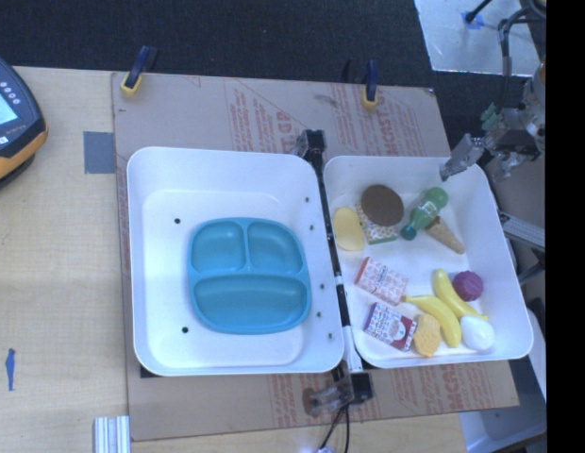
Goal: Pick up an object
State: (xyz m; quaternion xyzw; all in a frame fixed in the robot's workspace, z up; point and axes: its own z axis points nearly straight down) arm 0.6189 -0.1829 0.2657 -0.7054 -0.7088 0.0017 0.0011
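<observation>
The right bin (508, 253) holds several toy foods: a brown round cookie (381, 203), a green bottle (424, 211), a pale yellow piece (348, 228), a cone (446, 236), two red-and-white packets (381, 279) (389, 324), yellow bananas (443, 310), a purple ball (468, 285), a white egg (477, 332) and an orange biscuit (426, 335). My gripper (481, 154) hangs over the bin's far right corner, just up and right of the green bottle. Nothing is seen held in it.
The left bin (151, 253) holds a blue divided plate (247, 275). Clamps (370, 83) (135, 72) pin the cardboard underlay at the back. An orange-and-grey pendant (8, 116) lies at the far left of the bench.
</observation>
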